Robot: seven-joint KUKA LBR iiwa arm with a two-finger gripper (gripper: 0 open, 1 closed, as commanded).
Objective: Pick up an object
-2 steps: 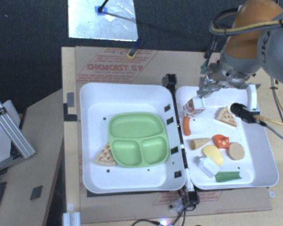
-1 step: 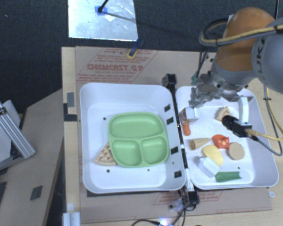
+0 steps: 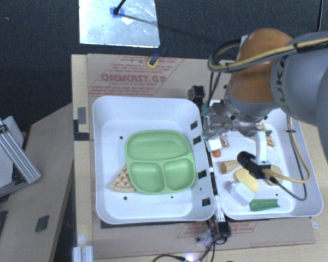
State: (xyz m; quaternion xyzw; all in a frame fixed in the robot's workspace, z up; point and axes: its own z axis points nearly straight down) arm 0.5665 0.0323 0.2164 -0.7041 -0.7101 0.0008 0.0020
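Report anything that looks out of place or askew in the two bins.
The pizza slice in the left bin sits wedged against the green tray, partly under its corner rather than in a compartment. Nothing else stands out.

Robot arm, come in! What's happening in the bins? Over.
Gripper low over right white bin, fingers hidden. Yellow block, green stick untouched there. Green divided tray in left bin.

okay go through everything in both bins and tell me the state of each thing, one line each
Green divided tray: flat in the left bin, compartments bare.
Waffle piece: lying flat, tucked against the tray's lower left corner.
Green stick: lying flat in the right bin.
Gripper: low over the right bin's upper left.
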